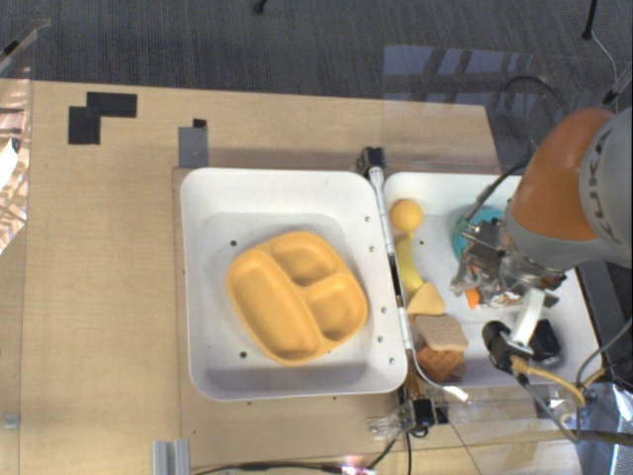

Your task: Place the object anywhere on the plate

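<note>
A yellow plate (pixel 297 295) with three compartments lies in the left white bin (pixel 208 265), and I see nothing on it. My gripper (pixel 487 283) hangs low over the right bin (pixel 435 191), beneath the arm's orange band. A small orange piece (pixel 473 299) shows at its lower left edge and a teal object (pixel 463 234) peeks out on its upper left. Left of the gripper lie a yellow ball (pixel 406 213), a banana (pixel 405 262), a yellow wedge (pixel 427 301), a bread slice (pixel 442 333) and a brown waffle-like piece (pixel 440 363).
A metal divider rail (pixel 388 255) runs between the two bins. Cables and a black fitting (pixel 524 342) hang at the arm's lower side near the right bin's front edge. Bare wooden bench (pixel 99 295) stretches to the left.
</note>
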Motion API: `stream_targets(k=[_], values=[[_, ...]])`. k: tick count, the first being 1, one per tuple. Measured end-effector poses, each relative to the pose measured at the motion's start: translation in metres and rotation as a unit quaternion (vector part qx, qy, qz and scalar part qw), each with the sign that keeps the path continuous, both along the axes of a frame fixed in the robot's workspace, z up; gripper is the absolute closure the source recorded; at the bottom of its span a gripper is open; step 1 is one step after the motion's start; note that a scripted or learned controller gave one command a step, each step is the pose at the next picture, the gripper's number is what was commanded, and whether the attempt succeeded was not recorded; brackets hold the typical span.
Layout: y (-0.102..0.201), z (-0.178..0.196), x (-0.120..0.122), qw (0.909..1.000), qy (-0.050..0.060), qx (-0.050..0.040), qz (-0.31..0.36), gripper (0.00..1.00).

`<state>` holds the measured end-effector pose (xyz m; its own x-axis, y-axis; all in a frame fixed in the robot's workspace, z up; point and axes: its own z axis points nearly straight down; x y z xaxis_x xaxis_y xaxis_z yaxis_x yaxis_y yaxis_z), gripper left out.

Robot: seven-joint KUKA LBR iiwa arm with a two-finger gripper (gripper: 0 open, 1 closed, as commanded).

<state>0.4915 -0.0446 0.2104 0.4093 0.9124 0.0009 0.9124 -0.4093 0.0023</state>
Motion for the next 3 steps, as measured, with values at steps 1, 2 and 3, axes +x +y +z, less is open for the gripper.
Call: stream_targets(k=[1,2,3], values=[[0.025,-0.025,0.088,0.9828,-0.001,-0.0005,0.185,1.0],[-0.035,-0.025,0.052,0.9808,0.0,-0.0019,0.195,1.0],[-0.05,0.009,0.085,0.9501,-0.003,-0.0025,0.312,1.0]])
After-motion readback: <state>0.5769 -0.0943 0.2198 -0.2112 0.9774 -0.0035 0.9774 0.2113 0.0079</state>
